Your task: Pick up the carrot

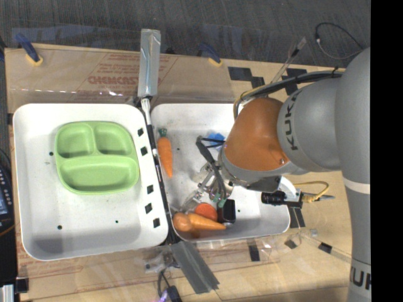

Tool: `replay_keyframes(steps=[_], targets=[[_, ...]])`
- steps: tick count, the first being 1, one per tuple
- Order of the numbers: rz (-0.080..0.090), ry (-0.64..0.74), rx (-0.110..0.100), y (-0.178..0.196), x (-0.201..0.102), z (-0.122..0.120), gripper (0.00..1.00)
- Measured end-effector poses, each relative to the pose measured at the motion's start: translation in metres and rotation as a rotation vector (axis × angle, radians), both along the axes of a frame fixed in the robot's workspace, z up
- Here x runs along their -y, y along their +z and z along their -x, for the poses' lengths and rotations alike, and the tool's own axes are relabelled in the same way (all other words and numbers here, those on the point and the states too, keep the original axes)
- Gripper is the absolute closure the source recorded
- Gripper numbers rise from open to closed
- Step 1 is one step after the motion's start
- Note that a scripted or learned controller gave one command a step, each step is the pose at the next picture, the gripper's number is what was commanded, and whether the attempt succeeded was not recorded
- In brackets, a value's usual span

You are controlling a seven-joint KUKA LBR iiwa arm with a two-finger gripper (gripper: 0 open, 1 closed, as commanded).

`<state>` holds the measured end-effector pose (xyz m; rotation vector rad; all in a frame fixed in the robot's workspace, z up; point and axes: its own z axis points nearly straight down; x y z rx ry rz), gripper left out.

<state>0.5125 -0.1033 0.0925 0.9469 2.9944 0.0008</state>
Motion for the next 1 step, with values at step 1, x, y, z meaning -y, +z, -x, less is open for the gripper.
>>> replay_keyframes(steps=[1], targets=[[0.000,-0.031,0.001,0.0000,0.0171,-0.0102,0.00]])
